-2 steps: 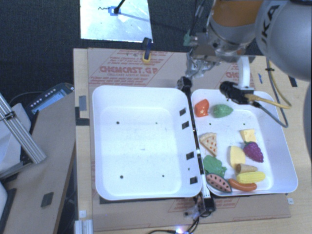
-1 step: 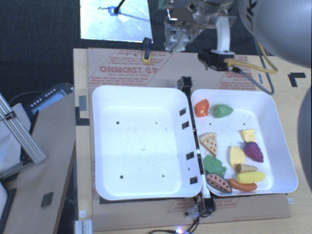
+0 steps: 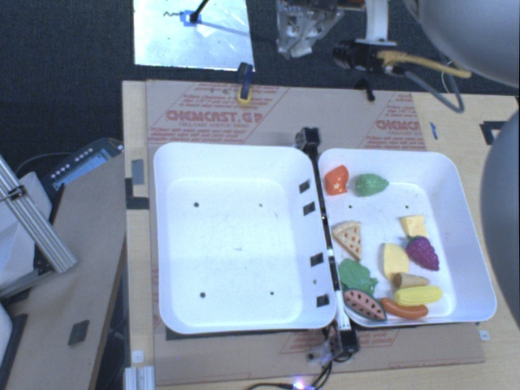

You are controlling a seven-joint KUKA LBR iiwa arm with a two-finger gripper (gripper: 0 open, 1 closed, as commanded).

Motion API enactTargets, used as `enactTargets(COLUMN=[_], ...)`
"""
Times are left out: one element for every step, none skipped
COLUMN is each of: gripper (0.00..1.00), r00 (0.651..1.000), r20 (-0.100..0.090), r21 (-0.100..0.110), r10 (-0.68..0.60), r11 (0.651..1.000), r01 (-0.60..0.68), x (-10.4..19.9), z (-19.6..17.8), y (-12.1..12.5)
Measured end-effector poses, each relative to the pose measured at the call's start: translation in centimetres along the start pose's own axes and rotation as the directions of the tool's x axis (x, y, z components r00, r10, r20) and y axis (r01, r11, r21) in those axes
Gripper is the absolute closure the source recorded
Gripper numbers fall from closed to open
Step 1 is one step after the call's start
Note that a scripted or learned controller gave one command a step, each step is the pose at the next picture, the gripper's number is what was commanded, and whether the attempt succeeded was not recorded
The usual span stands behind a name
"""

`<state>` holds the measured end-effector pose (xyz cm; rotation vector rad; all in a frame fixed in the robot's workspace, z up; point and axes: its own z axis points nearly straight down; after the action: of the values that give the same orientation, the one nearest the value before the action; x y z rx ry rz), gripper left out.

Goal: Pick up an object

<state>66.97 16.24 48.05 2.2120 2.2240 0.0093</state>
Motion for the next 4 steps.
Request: enactTargets(gripper=[1.0, 1.0, 1.0, 1.0], r00=[1.0, 1.0, 1.0, 1.0], r20=[-0.001, 0.0, 0.0, -0.004], r21=[0.002, 0.004, 0.007, 0.007], r10=[0.0, 0.001, 0.0, -0.007], r11=[1.0, 1.0, 1.0, 1.0], r01=[0.0, -0.001, 0.0, 0.007], x=[1.2, 2.5, 3.6, 7.6], z=[-3.6, -5.6, -5.4, -5.7], y=[-0.1, -0.1, -0.9, -11.7])
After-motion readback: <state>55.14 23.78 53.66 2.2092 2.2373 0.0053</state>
